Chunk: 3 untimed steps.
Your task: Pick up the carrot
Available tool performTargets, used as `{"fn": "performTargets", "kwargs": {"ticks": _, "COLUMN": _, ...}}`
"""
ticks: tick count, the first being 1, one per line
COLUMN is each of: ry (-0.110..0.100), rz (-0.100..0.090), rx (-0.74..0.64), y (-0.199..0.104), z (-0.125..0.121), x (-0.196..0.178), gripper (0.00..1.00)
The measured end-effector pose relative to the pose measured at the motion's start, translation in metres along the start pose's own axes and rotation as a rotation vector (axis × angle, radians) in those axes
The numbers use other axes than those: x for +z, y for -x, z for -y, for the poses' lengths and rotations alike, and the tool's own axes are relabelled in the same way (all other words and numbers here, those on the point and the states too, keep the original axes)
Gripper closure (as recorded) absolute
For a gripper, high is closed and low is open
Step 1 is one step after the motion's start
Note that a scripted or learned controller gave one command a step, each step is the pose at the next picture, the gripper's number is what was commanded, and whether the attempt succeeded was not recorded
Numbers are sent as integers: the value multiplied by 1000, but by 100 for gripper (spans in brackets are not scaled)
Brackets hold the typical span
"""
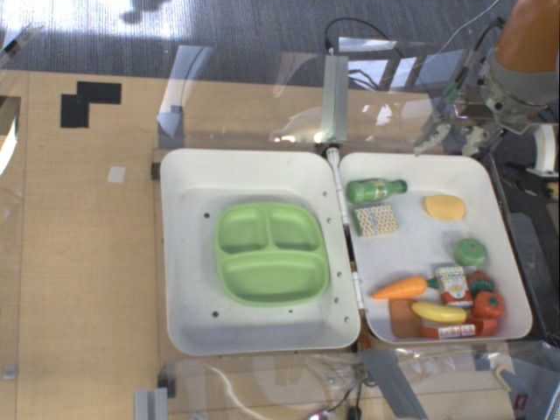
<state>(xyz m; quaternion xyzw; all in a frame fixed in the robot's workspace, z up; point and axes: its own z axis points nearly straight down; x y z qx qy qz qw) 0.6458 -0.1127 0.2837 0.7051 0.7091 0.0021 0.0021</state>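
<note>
1. wooden counter (87, 234) carries two shallow white bins side by side, with a dark grey floor beyond its far edge and black marks on its far left.
2. left bin (188, 318) holds a green divided plate (271, 252), lying flat near its middle.
3. right bin (499, 195) holds the toy food and small packs.
4. carrot (401, 288) lies in the near left part of the right bin, its point toward the divider between the bins, its thick end touching a small juice carton (450, 283).
5. a banana (439, 311) lies just in front of the carrot, near a tomato (488, 304) and a red bar (455, 329) at the near wall.
6. a green bottle (374, 189) lies on its side at the far left of that bin, with a patterned square pack (375, 220) just beside it.
7. a yellow piece (444, 206) and a round green piece (471, 252) sit nearer the right wall.
8. gripper (451, 125) hangs above the far edge of the right bin, well apart from the carrot; nothing is between its fingers, though whether they are spread or closed i cannot tell.
</note>
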Motion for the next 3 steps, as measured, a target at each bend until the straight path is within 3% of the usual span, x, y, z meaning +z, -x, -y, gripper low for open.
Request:
{"fn": "performTargets", "kwargs": {"ticks": 1, "ry": -4, "rz": 0, "rx": -6, "y": 24, "z": 85, "x": 167, "gripper": 0}}
{"fn": "performTargets", "kwargs": {"ticks": 2, "ry": -1, "rz": -1, "rx": -13, "y": -6, "z": 141, "x": 190, "gripper": 0}}
{"fn": "performTargets", "kwargs": {"ticks": 3, "ry": 0, "rz": 0, "rx": 169, "y": -43, "z": 120, "x": 98, "gripper": 0}}
